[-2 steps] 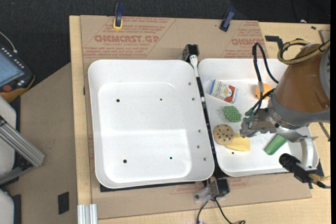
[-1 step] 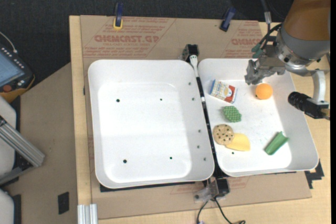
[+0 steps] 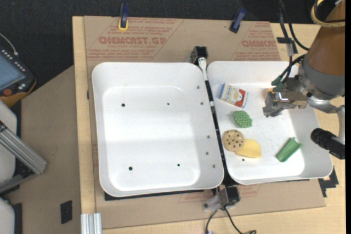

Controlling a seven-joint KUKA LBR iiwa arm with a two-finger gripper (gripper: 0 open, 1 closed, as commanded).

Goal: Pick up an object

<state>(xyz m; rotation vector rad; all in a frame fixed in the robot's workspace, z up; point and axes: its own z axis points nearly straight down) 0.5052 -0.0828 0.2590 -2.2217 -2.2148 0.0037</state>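
Note:
The right bin point(image 3: 263, 71) holds several small items. A white, blue and orange carton point(image 3: 233, 95) lies near its far left. Below it sits a green knobbly piece point(image 3: 242, 119). A brown cookie point(image 3: 233, 140) touches a yellow piece point(image 3: 249, 149) near the front. A green block point(image 3: 288, 150) lies tilted at the front right. My gripper point(image 3: 272, 104) hangs over the right half of this bin, to the right of the carton and above the green block. Nothing shows between its fingers.
The left bin point(image 3: 109, 76) sits beside the right one, with a black divider strip point(image 3: 210, 104) between them. Both rest on a brown cardboard sheet point(image 3: 159, 33) held by blue clamps point(image 3: 124, 15) at the back. Cables run behind the arm at the right.

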